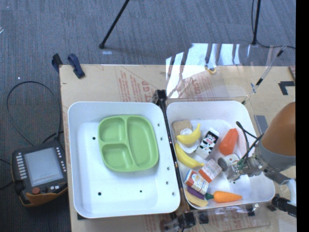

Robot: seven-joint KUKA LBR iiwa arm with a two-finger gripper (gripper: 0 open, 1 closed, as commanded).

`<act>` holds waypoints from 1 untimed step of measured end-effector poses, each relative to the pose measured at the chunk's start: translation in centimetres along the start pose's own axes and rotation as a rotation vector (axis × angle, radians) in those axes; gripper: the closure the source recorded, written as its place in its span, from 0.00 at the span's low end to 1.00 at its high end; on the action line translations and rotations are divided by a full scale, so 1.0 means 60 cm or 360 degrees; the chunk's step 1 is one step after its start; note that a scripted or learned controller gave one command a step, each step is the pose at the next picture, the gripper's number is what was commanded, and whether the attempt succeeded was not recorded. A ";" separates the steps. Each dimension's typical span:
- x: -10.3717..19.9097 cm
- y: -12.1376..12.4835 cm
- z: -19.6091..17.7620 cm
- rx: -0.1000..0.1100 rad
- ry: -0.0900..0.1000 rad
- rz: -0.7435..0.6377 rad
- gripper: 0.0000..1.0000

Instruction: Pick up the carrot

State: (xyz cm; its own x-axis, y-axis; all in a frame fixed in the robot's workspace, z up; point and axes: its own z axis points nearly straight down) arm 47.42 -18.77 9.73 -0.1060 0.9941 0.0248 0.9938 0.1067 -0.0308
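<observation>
A cardboard-covered surface (pixel 120 81) stood on grey carpet, bearing two shallow white bins. The small orange plastic carrot (pixel 227 196) lay flat near the front wall of the right-hand white bin (pixel 241 111), likely tipped in loose. Just above it hovered the pincer (pixel 235 170); whether open or closed could not be told. An orange-and-white carton (pixel 199 180) sat beside it, its print unreadable.
</observation>
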 end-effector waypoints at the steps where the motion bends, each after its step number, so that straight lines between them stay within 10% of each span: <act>1: 0.000 0.000 0.000 0.0000 0.0000 0.0004 0.00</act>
State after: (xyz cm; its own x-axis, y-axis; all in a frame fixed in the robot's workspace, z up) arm 47.40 -18.79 9.72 -0.1035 0.9943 0.0246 0.9941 0.1042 -0.0308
